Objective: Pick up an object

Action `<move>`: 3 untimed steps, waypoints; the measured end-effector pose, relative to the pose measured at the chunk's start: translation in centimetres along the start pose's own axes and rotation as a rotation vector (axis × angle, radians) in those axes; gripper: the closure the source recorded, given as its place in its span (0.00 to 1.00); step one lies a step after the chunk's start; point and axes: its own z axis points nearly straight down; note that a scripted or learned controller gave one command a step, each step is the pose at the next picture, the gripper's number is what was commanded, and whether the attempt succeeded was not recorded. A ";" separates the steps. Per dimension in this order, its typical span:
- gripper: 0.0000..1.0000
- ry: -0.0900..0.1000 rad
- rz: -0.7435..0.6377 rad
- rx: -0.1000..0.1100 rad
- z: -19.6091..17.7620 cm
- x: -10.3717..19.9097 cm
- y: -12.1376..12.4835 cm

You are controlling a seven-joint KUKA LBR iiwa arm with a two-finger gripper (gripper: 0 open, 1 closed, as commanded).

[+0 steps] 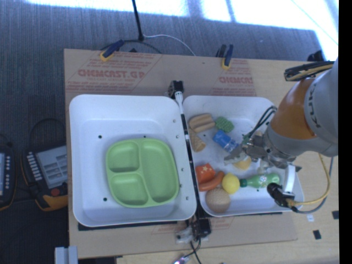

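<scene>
Tray (143,172), green with compartments, lies in the bin left of the right bin (258,104). Inside that right bin are bread, carrot, lemon (230,183) and green bottle (259,180). Claw (242,157) is just above the lemon; its opening I cannot tell.

Left bin (88,147): open floor along rim on all sides; centre taken by green tray (143,172). Right bin (258,104): crowded. Bread (201,122), green block (224,124), blue item (224,141) across upper part; orange piece (205,172), lemon (230,183), brown ball (218,200), green bottle (259,180) packed along lower edge. Arm (297,120) w/ gripper (245,155) blocking right side. Bare floor near top-right corner.
</scene>
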 end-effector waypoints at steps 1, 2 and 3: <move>0.00 0.001 0.230 0.001 0.0 1.7 4.2; 0.00 -0.005 0.059 -0.013 1.6 4.0 6.3; 1.00 -0.008 0.058 -0.018 0.5 3.9 6.4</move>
